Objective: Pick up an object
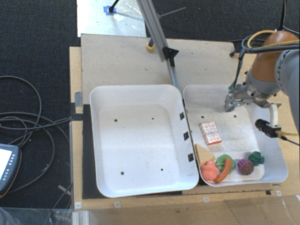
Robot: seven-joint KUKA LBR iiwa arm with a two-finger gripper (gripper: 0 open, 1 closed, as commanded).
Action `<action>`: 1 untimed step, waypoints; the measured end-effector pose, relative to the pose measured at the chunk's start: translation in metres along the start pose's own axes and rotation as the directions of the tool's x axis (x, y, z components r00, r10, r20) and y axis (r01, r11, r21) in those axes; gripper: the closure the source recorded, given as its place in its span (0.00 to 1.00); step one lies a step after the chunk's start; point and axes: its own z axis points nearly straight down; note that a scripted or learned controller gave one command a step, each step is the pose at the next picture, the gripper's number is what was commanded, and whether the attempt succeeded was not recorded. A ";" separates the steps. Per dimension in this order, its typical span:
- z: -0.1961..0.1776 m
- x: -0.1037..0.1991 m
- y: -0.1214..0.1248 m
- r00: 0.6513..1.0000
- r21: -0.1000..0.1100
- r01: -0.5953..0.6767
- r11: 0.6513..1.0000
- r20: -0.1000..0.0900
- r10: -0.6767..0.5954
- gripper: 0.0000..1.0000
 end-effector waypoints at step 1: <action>-0.056 0.008 0.009 1.000 -0.004 0.002 1.000 0.000 -0.002 1.00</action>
